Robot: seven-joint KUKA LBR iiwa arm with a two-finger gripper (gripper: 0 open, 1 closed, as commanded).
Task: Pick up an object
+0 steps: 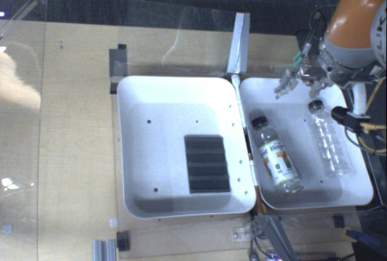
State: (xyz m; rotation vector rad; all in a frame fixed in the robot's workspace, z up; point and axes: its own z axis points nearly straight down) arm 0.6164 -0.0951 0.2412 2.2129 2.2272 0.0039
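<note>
Your labelled bottle [276,158] lies lengthwise, cap toward the bin's far wall, while the gripper [300,81] hangs above with fingers spread, grasping nothing.

So there are two white bins side by side on a wooden bench [66,133]. The left bin [145,103] has a black ribbed block [207,164] lying flat, toward its front right. The right bin [357,193] has two bottles: a labelled bottle [276,156] with a black cap, lying at a slant on the left side, and a clear bottle [328,141] on the right, lying nearly lengthwise. The arm [357,18] hangs over the right bin's back corner, with the gripper [297,80] above the bin's back edge, apart from both bottles, nothing between its fingers.
</note>
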